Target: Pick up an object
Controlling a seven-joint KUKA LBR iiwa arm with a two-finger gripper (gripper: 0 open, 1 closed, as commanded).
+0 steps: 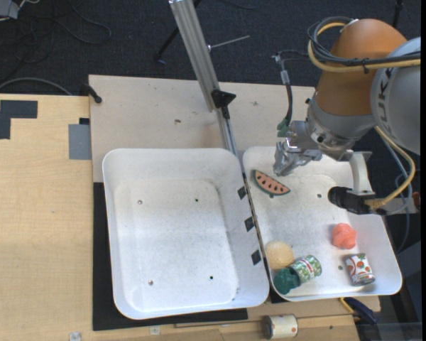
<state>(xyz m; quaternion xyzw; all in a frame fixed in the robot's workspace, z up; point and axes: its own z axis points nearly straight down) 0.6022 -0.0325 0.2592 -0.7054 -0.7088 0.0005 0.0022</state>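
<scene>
Nothing is picked up yet, as far as you can judge: every object lies on the floor of the right bin (319, 190). The left bin (170, 233) offers wide flat room with its rims far apart. In the right bin the clutter sits along the near edge, so your free space is the far half. The gripper (287, 163) hangs just right of and above the watermelon slice (270, 183), the closest candidate, near the rim between the bins; you cannot tell whether its fingers are apart or together. Near right lie an orange ball (343, 235), a red can (358, 268), a green can (306, 268) and a yellow ball (278, 253).
</scene>
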